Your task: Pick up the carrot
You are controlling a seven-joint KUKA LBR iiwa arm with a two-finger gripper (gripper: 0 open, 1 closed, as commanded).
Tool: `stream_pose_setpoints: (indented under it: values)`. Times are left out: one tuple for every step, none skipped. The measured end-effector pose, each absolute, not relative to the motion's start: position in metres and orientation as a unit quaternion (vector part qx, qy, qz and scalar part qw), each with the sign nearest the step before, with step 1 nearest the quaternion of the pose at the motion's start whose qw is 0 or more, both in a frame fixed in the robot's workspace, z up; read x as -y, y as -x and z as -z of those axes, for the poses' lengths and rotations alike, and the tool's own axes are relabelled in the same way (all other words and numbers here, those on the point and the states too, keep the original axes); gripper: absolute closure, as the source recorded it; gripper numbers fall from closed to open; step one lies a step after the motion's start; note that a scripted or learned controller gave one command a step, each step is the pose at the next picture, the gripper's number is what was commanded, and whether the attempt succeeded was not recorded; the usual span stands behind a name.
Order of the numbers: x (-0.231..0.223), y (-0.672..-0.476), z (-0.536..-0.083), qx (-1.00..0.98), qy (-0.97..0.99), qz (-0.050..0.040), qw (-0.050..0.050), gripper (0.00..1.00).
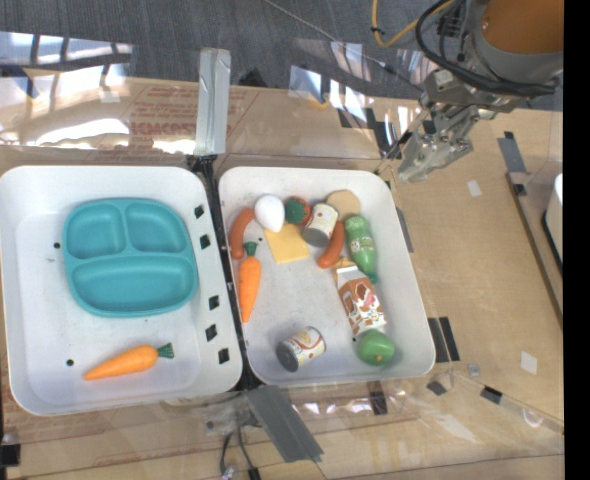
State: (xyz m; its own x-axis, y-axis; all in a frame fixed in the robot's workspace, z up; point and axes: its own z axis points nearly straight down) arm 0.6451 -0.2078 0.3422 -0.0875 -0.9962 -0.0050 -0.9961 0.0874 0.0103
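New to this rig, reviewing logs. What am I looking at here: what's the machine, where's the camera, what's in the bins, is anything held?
One fixed camera looks down at a slant on a bench with two shallow white bins. The machine is a single grey arm with an orange band, reaching in from the right. Its gripper hangs above the bench just past the right bin's far right corner, with nothing visible in it.

The left bin holds a teal divided plate and a carrot near its front edge. The right bin holds toy food: another carrot by the left wall, an egg, a cheese slice, two small cans and other items.
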Motion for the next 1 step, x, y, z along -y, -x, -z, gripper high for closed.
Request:
stream_pose_setpoints:
  values:
    - [0.2089,-0.6558,-0.2423,0.727,-0.687,0.0047,0.001,1.0]
